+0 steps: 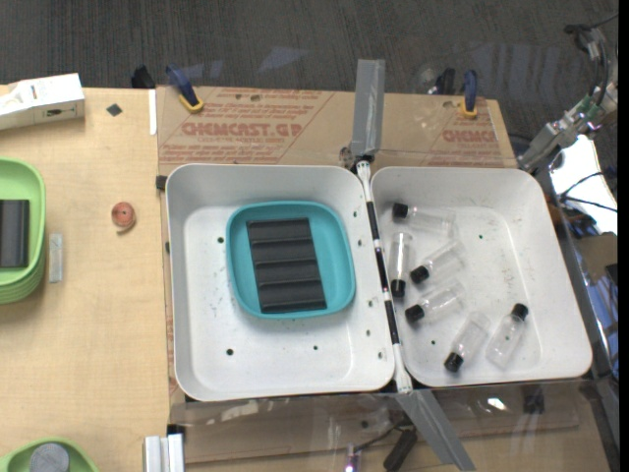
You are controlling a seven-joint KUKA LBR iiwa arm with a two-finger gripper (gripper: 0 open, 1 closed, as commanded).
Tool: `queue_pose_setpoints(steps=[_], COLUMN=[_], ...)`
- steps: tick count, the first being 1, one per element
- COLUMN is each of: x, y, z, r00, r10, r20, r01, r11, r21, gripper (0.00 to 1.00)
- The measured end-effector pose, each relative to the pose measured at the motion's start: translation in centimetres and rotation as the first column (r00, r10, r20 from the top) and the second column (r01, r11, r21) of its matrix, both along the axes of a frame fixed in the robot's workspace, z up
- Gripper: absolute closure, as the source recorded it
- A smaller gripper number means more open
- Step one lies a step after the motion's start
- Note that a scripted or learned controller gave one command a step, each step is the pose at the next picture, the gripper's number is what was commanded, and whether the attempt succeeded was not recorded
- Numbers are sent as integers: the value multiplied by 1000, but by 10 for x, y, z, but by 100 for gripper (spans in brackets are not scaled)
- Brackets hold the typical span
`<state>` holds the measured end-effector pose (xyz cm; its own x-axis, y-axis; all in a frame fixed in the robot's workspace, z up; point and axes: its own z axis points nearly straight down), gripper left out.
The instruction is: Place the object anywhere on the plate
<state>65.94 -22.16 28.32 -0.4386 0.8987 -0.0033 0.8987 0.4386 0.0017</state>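
Six clear vials with black caps, item one on your list: right bin [550,264], all lying on their sides.
— Where exactly do you place them?
Entries: one vial [421,218] near the top left corner; one [397,264] along the divider; two [439,265] [433,306] side by side just right of it; two [468,346] [509,330] toward the front, well apart from the first.
— And the plate?
Item two: one teal plate [242,254], square with rounded corners, centred in the left bin [197,342]. You will note that a black ribbed block [285,264] lies on it. No vial touches the plate; each is across the divider from it.
— Anything outside the bins?
Sundries, for your record: printed cardboard sheet [256,126] under the bins' far edge, with two clamps [183,88] [469,94]; a stack of green dishes [29,234] at the bench's left edge; a small reddish disc [122,214] on the wood; a white box [39,98] at the far left.
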Motion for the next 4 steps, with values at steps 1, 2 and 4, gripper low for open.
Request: queue_pose_setpoints(steps=[1,2,4], x=[0,0,0], y=[-1,-1,-1], z=[9,158,158], r00=[999,993,959], r10=[-32,-114,-285], r20=[-1,-2,-2], r01=[32,114,285], r11=[999,994,959], r21=[0,1,0], gripper=[0,0,0])
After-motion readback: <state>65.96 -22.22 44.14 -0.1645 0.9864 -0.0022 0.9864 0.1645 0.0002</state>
